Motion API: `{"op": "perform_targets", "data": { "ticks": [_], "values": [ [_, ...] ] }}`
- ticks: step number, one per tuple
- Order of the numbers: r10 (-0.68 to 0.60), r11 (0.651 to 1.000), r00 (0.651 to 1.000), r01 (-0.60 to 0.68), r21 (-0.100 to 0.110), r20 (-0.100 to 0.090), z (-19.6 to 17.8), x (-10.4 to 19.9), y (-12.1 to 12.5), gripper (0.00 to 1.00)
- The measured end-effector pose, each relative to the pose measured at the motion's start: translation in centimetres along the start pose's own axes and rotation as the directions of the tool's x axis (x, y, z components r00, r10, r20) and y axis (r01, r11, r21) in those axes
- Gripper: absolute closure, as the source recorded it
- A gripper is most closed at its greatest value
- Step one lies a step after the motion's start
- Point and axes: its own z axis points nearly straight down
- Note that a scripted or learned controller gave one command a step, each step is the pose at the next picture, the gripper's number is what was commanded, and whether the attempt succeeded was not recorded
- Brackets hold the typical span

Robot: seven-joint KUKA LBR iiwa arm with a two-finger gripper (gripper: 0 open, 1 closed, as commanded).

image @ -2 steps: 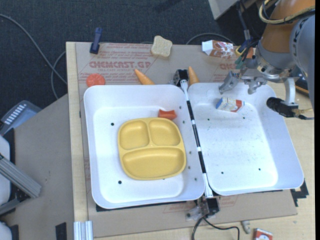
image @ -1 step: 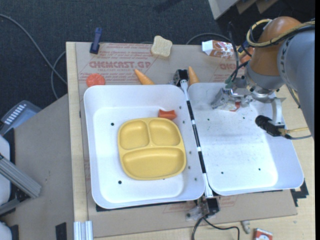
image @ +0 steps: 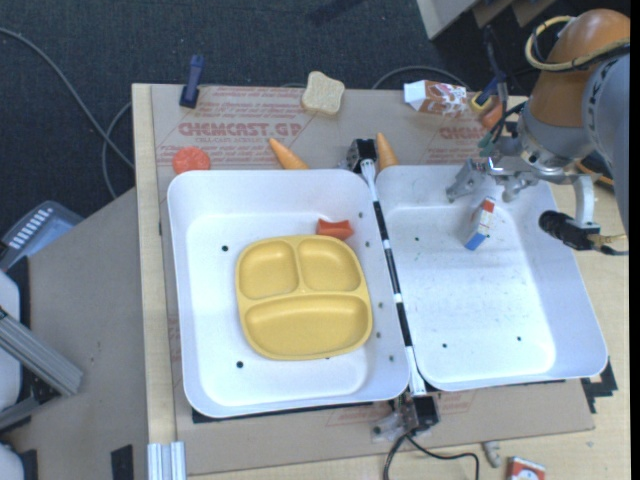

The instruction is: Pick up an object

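Hanging over the right bin (image: 560,298), the hand (image: 487,180) sits near its 12 o'clock rim, fingers spread, with a small carton (image: 481,222) just below them.

Whether the fingers touch the small carton is hard to judge; it stands tilted on the bin floor, white with red and blue print too small to read, and nothing shows between the fingertips. The arm (image: 575,78) enters from 2 o'clock and is cut off at the frame edge. In the left bin (image: 200,268) lies a yellow divided plate (image: 302,296), with an orange piece (image: 335,228) at its 12 o'clock. On the table (image: 240,128) beyond the bins rest a bread slice (image: 323,92), a carrot (image: 288,154), a second carton (image: 436,96) and a blue object (image: 191,80) of unclear kind.
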Motion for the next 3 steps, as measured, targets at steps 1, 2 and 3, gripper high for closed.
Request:
{"op": "perform_targets", "data": {
  "ticks": [1,2,3],
  "values": [
    [0.0,1.0,1.0,0.0,-0.002,0.001,3.4,1.4,-0.4,0.0],
    [-0.001,1.0,1.0,0.001,-0.008,0.005,2.2,1.3,-0.2,1.0],
    [-0.001,1.0,1.0,0.001,0.0,-0.002,-5.5,7.9,0.0,1.0]
  ]
}}
